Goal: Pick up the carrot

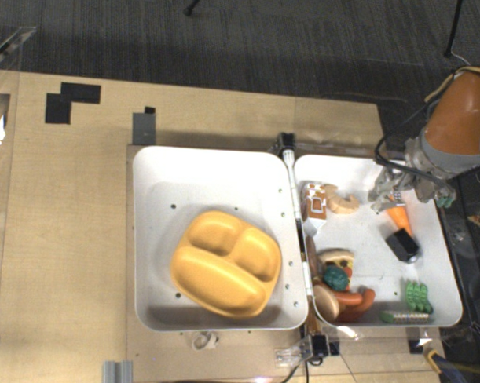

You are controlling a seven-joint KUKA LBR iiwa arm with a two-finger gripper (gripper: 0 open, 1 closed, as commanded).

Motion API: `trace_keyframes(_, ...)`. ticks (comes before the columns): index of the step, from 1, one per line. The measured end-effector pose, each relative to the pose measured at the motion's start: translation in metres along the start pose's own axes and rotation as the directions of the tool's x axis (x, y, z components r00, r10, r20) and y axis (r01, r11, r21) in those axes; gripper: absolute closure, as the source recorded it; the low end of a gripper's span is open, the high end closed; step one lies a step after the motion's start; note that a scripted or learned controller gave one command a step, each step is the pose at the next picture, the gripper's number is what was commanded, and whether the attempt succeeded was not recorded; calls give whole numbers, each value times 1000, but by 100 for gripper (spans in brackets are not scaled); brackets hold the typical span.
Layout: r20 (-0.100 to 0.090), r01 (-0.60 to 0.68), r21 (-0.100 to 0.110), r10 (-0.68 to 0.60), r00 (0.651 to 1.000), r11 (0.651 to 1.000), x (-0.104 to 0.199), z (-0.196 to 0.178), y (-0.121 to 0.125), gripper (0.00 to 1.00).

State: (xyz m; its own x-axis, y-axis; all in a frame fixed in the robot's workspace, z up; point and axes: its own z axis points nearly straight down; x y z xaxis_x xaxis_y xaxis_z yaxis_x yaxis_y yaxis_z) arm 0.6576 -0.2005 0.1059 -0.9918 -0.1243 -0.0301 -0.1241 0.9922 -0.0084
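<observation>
The grey arm with the orange band (456, 116) is reaching in from the right, and its two-finger gripper (387, 197) is hanging over the upper right part of the right-hand shallow white bin (448, 308). The small orange carrot (399, 215) is lying on the bin floor just under and beside the fingertips, its upper end tucked up against them. From here I cannot tell how far apart the jaws are standing, nor whether they have any grip on the carrot.

Just below the carrot a small black block (402, 246) is lying, close to it. Further down, near the bin's lower right corner, a green ridged toy (416, 297) is sitting. Along the bin's left side a brown-and-white packet (316, 200) is resting near the top, with a heap of toy food pieces (340, 286) lower down. In the left-hand shallow white bin (157, 192) a big yellow lumpy plastic shape (225, 262) is sitting, well apart from the gripper.
</observation>
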Motion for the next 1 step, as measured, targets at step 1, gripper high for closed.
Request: trace_keyframes(1,-1,1,-1,-1,1000,1000,0,1,0,0)
